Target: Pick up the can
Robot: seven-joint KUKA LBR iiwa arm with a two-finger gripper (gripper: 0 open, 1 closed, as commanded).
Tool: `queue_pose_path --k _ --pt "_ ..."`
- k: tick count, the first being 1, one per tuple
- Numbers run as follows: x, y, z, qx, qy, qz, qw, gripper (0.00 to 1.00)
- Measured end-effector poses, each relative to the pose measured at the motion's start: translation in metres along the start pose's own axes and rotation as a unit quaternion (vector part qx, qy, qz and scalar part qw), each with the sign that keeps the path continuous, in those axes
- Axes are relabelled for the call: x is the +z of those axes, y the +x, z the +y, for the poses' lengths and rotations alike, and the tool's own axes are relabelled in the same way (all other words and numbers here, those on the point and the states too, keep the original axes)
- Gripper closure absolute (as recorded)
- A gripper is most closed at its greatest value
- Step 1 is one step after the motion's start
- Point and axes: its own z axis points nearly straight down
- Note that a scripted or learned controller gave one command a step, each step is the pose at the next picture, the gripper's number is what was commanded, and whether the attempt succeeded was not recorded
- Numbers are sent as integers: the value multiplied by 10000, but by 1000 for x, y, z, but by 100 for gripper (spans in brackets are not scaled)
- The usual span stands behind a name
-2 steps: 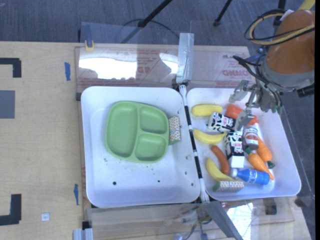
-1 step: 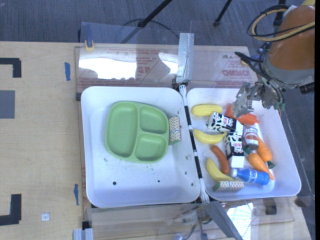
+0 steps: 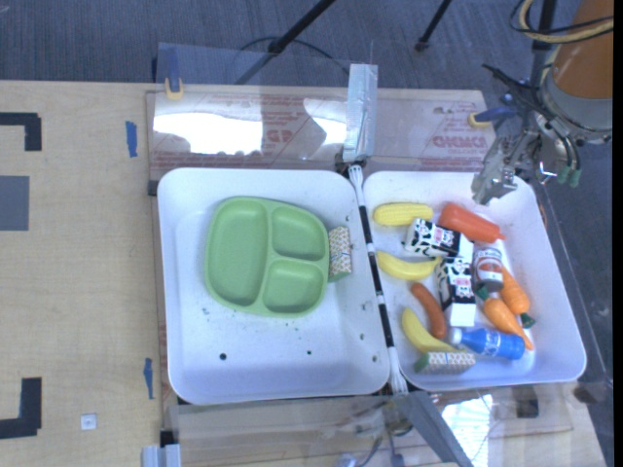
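Observation:
The can (image 3: 489, 265) is small, with a red and white label. It stands in the middle of the right bin (image 3: 557, 290), wedged between a cow-patterned carton (image 3: 456, 282) and an orange carrot (image 3: 513, 294). My gripper (image 3: 494, 187) hangs over the bin's back right corner, up and slightly right of the can and well apart from it. It is open with nothing between its fingers.
Packed around the can are three bananas (image 3: 402, 213), a red-orange pepper (image 3: 471, 222), a second cow carton (image 3: 431, 237), a sausage (image 3: 429, 308), a blue bottle (image 3: 492, 343) and more carrots. The left bin (image 3: 185, 358) holds a green divided plate (image 3: 266, 255) and a small patterned block (image 3: 339, 251).

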Motion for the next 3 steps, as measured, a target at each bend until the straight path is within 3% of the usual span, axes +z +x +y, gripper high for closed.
queue_pose_path --k 1,2,3 --pt "-54 -5 -23 997 6 -9 9950 100" --pt "-43 3 41 267 4 34 9996 100" --pt "-50 7 2 792 7 30 9969 100"
